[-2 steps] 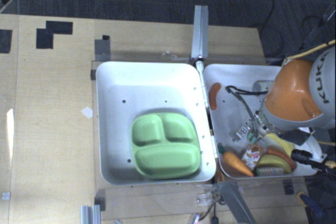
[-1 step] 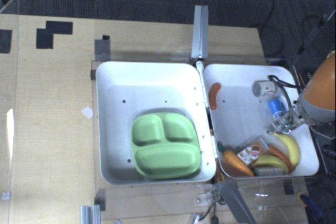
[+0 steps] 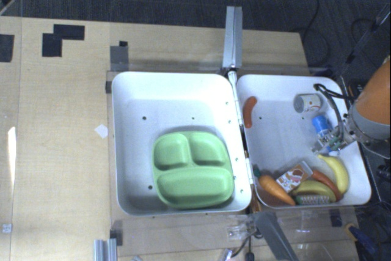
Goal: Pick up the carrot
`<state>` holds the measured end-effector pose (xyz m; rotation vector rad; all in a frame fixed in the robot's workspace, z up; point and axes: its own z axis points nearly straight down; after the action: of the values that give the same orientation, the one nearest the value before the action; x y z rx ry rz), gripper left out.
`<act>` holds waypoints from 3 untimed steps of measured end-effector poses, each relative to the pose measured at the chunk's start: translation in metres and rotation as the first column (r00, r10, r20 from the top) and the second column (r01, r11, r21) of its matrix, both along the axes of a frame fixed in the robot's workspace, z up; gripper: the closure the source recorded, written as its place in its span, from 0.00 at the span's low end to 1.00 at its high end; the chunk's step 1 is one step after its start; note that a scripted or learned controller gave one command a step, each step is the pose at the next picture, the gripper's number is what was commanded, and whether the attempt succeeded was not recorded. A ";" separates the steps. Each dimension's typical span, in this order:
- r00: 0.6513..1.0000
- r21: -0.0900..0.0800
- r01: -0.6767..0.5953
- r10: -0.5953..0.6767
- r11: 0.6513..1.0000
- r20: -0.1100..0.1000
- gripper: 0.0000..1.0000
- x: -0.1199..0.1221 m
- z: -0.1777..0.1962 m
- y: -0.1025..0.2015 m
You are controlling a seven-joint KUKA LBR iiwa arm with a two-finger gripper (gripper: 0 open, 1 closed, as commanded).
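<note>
The carrot (image 3: 274, 190) is orange and lies slanted in the front left corner of the right bin (image 3: 275, 137), touching a small red and white box (image 3: 292, 178). The gripper (image 3: 328, 142) reaches in from the right and hovers over the right side of that bin, just above the banana (image 3: 338, 170). It stands well to the right of the carrot and a little behind it. The arm's orange band (image 3: 374, 101) shows at the right edge.
The right bin also holds a red sausage (image 3: 249, 112) by its left wall, a grey can (image 3: 305, 102), a blue bottle (image 3: 320, 125), a green cob-like item (image 3: 314, 194) and an orange stick (image 3: 327, 181). A green divided plate (image 3: 192, 169) lies in the left bin (image 3: 140, 131).
</note>
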<state>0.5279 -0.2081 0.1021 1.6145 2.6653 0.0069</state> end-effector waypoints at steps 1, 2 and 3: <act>1.000 -0.002 -0.002 0.002 1.000 0.007 1.00 0.003 0.012 0.001; 0.952 0.001 -0.307 0.307 0.952 -0.013 1.00 0.026 -0.012 0.002; 0.895 0.017 -0.445 0.445 0.895 -0.037 1.00 0.117 -0.014 0.013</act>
<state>0.6447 -0.1951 0.0883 0.9742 3.0017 -0.0063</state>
